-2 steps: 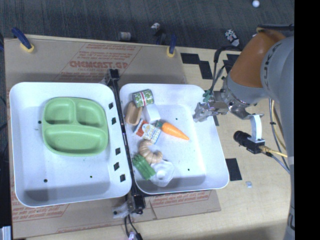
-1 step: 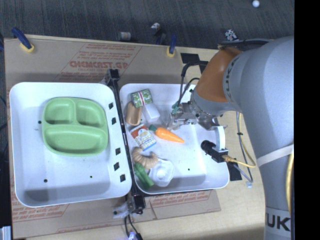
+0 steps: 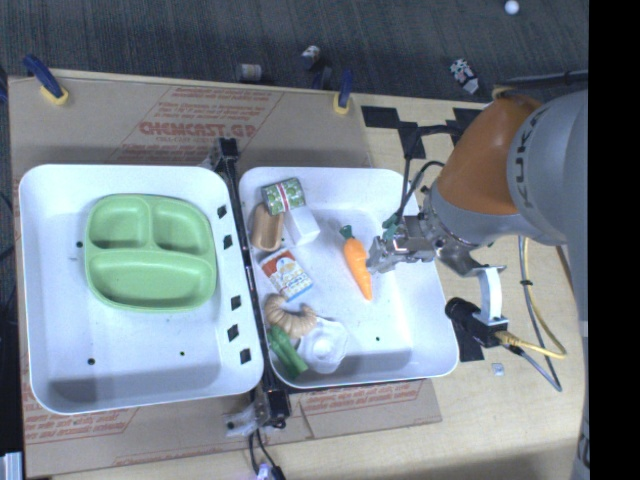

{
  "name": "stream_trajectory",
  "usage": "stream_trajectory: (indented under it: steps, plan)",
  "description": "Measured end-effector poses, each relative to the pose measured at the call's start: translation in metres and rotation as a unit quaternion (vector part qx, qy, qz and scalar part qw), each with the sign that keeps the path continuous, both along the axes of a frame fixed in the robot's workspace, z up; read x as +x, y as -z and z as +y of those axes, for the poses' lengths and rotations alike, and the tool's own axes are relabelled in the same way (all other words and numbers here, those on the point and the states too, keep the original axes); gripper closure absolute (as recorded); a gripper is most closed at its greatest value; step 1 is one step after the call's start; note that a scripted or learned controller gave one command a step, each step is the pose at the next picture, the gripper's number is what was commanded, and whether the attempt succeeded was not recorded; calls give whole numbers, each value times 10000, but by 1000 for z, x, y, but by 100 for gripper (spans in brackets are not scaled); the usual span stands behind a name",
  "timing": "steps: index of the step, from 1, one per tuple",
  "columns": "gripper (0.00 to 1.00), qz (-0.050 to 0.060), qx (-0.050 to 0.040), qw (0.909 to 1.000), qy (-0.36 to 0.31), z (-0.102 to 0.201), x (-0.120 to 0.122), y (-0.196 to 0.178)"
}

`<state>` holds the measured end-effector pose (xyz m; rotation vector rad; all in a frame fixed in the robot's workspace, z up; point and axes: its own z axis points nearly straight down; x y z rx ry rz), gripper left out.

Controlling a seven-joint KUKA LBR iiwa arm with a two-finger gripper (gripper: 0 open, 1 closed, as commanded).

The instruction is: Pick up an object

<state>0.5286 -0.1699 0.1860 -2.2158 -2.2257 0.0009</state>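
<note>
In the camera view, the claw [image 3: 385, 255] is seen low inside the right bin [image 3: 425, 353], just beside the carrot [image 3: 357, 266]. Whether it is spread or pressed together cannot be told. Nothing is seen lifted, so the pick is judged not yet done. Beyond the carrot, one can [image 3: 283, 195], one small carton [image 3: 287, 274] and one clear cup [image 3: 325, 347] are counted. One green tray [image 3: 150, 251] lies far off in the left bin [image 3: 50, 368]; two bins are borne by the desk [image 3: 520, 408].

A cardboard-covered bench [image 3: 330, 128] bears two white bins [image 3: 40, 268] [image 3: 425, 353] side by side.
</note>
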Motion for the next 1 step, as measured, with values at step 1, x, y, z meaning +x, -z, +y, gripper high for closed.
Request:
stream_trajectory:
  steps: [1]
  plan:
    - [0, 5, 2, 10000, -2, 0, 0, 1]
